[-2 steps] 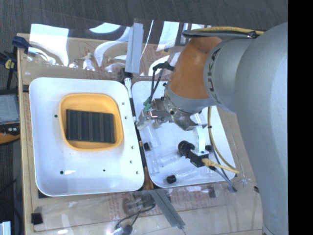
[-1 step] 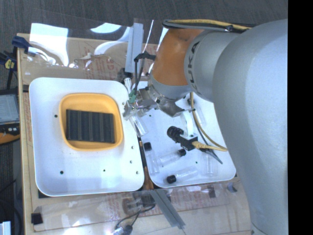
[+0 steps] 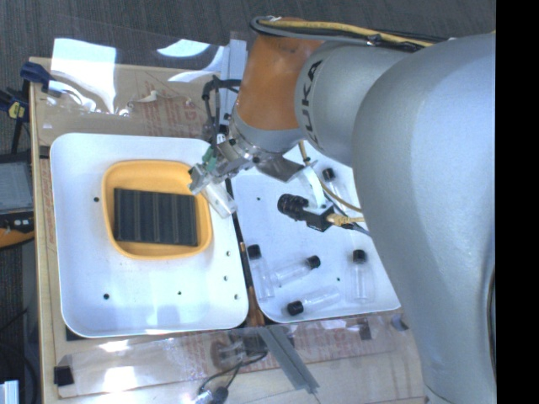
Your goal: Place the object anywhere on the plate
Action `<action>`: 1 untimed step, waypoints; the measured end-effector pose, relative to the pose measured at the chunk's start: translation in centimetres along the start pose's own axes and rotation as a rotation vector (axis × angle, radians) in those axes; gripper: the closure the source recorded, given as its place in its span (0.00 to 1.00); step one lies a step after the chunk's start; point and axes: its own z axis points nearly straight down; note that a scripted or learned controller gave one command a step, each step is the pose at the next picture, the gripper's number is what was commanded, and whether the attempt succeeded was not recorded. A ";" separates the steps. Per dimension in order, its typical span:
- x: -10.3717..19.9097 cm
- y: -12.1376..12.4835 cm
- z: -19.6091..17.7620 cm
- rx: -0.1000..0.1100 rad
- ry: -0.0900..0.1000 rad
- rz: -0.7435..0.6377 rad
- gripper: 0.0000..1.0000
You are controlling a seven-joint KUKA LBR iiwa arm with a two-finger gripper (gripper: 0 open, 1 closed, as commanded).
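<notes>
so I've got my gripper (image 3: 215,179) clamped on a clear vial (image 3: 221,197) right at the yellow plate (image 3: 156,244)'s 2 o'clock rim, and I reckon nudging toward 9 o'clock before letting go keeps it from rolling off the lip.

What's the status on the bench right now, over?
Gripper at the yellow plate's right edge, clear vial at its tip, grasp unconfirmed. More black-capped vials lying in the right bin. Nothing on the plate's dark insert.
</notes>
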 end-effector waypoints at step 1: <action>0.0 0.0 0.0 0.000 0.000 0.000 0.00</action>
